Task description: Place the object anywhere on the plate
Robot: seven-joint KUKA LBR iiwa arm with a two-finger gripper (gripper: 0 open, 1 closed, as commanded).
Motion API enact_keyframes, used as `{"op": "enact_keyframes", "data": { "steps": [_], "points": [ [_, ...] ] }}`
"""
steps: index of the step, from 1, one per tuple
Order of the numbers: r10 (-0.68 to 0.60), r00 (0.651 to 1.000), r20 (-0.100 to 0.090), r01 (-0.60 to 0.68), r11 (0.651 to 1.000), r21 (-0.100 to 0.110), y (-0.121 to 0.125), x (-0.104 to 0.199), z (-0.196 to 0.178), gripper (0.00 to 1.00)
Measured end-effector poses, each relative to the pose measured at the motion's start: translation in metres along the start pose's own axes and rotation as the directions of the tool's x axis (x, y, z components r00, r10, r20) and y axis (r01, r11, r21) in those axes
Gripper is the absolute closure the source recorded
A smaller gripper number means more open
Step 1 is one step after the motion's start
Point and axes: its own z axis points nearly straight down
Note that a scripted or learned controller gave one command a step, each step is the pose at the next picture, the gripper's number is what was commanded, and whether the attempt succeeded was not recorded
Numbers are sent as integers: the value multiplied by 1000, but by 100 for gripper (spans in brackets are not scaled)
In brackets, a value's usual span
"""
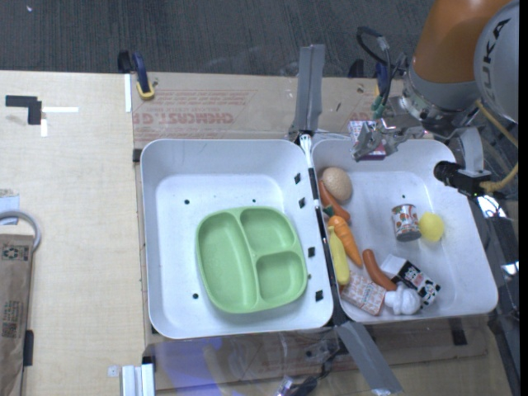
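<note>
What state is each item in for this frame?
Green three-compartment plastic plate: flat in the left white bin, nothing on it.
Claw: above the right white bin's far edge, apart from the toys.
Small printed can: upright.
Yellow ball: beside the can.
Beige egg: lying by the divider.

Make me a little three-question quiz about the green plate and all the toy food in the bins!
1. True or false: the green plate lies in the left bin.
2. How many compartments does the plate have?
3. Which sits right beside the small can?
A. the yellow ball
B. the egg
C. the corn cob

Key:
1. True.
2. Three.
3. A. The egg lies at the right bin's far left side; the corn lies along its left wall. The gripper hovers over the bin's far edge.
</note>
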Motion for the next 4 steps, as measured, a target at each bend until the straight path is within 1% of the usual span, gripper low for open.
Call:
{"op": "enact_keyframes", "data": {
  "steps": [1, 2, 3, 4],
  "points": [
    [-206, 979, -1, 206, 979, 1, -29, 80, 45, 100],
    [-163, 987, -1, 163, 987, 2, -61, 147, 59, 100],
    [-163, 987, -1, 163, 987, 1, -61, 146, 59, 0],
    [160, 987, 1, -160, 987, 1, 15, 144, 58, 0]
  ]
}}
